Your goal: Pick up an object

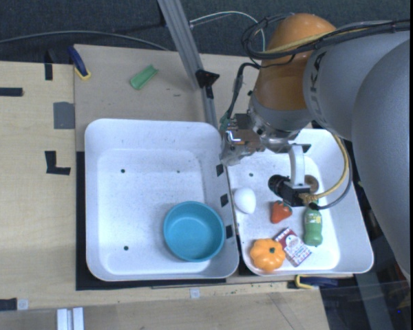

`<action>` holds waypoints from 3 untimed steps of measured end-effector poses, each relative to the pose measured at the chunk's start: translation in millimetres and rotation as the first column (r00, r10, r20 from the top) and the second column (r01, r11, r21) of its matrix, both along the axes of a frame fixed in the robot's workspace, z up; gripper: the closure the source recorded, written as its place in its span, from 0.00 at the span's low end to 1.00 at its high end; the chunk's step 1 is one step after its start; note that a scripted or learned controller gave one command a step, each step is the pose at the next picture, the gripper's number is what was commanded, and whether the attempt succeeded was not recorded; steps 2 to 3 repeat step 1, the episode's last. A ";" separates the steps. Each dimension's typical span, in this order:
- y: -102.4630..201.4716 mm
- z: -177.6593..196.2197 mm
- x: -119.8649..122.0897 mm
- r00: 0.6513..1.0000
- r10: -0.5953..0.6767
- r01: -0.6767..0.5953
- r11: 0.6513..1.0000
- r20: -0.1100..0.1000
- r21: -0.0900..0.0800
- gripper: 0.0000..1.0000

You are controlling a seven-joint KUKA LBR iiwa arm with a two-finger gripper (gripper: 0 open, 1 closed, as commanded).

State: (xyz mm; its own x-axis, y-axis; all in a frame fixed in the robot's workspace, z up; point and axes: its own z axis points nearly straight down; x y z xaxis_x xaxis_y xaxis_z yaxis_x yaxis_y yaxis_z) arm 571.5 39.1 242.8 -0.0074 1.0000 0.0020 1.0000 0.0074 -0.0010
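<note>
The gripper [233, 145], open or closed I cannot tell, hangs over the far left corner of the right bin [344, 253], so it seems to be in the approach step, and next it should probably descend onto the nearby white egg [245, 201].

Grey arm [375, 95] spans in from the 3 o'clock edge, bulking across the upper right. Orange band [289, 53] sits at 1 o'clock of centre, wrist pointing down. Gripper [235, 145] at the band's 7 o'clock.
</note>
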 end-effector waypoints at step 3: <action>43.4 -5.8 32.3 1.000 -0.002 0.002 1.000 0.000 -0.001 1.00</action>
